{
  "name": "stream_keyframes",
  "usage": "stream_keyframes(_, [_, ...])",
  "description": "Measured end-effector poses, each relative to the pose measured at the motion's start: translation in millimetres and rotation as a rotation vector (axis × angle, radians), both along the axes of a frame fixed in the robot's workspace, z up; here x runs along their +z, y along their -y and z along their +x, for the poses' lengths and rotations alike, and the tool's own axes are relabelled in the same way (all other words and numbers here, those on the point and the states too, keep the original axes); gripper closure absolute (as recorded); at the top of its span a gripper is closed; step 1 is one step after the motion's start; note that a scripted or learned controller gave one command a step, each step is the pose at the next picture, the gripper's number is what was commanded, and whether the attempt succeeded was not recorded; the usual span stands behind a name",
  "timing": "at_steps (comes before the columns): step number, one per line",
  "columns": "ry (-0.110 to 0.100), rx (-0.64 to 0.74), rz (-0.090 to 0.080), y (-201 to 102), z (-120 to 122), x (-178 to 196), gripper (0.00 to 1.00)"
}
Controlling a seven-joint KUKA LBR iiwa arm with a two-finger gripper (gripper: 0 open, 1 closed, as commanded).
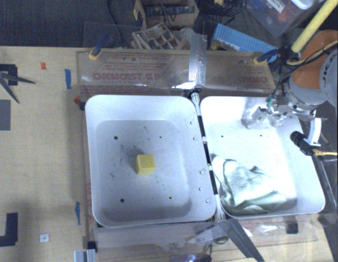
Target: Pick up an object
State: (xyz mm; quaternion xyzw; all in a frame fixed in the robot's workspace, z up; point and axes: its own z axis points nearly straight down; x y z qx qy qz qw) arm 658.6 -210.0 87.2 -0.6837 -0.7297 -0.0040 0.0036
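Hand (260,115) over the right bin (305,201), grip unclear; cloth (248,187) below; yellow cube (145,164) in the left bin (103,113).

You have a pale wooden tabletop (37,162) carrying two shallow white bins side by side, touching along a shared edge. The right bin (305,201) lies below the arm's fingers; the left bin (100,119) sits well away from them, on the far side. Farther still from the fingers, black pieces (7,75) and small blue tabs (67,79) lie on the bare wood.
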Motion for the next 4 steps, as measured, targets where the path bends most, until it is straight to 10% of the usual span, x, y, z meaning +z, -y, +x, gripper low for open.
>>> stream_keyframes(1, [0.007, 0.002, -0.010, 2, 1, 12, 1.00])
stream_keyframes(3, [0.000, -0.640, -0.012, -13, 9, 105, 1.00])
stream_keyframes(4, [-0.008, -0.958, -0.011, -3, 8, 77, 1.00])
